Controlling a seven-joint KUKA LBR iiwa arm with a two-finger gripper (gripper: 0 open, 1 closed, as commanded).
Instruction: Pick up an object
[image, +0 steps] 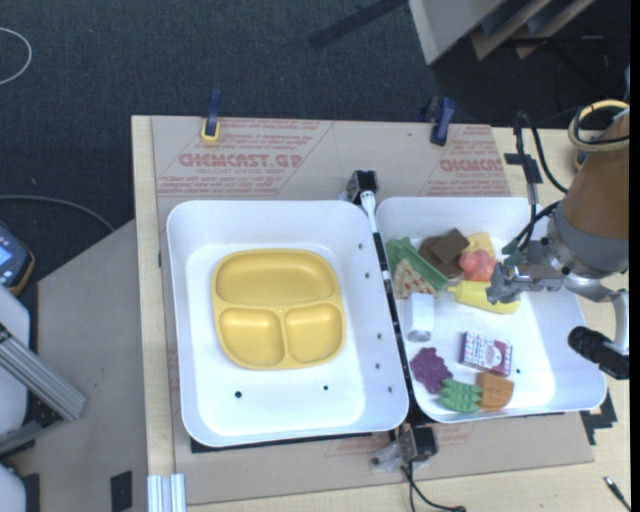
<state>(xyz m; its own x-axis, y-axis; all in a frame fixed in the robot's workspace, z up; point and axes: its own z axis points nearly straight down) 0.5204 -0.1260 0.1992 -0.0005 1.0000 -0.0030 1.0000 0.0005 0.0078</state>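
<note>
Banana (482, 296), the yellow toy piece in the right bin (560, 400), looks like the target: it lies near the middle of that bin toward its right wall, and the end effector (503, 285) sits right over its right half, touching or nearly so. Fingers are dark and bunched over the yellow, can't tell how wide they stand or whether anything is pinched between them, so no hold can be claimed. Arm (598, 215) comes in over the bin's right wall, wrist low, which fits a top-down grab try. Clutter is packed toward the bin's far and left side: brown block (446, 247) at the far edge, red-pink piece (477, 263) just beside the banana on its far side, green strip (408, 262) along the left wall, small white item (421, 318) below it. Near edge holds a purple piece (430, 367), green piece (459, 396), orange piece (495, 389) and a small carton (486, 352), well apart from the end effector. Left bin (200, 400) carries only a yellow divided tray (278, 305), centred, likely the drop spot or just a distractor. Both bins sit side by side on the brown board of the worktop (300, 160), clamps at its far edge keeping that sheet fixed. Risk, my guess: red-pink piece so close could get nudged or caught in the grab.
</note>
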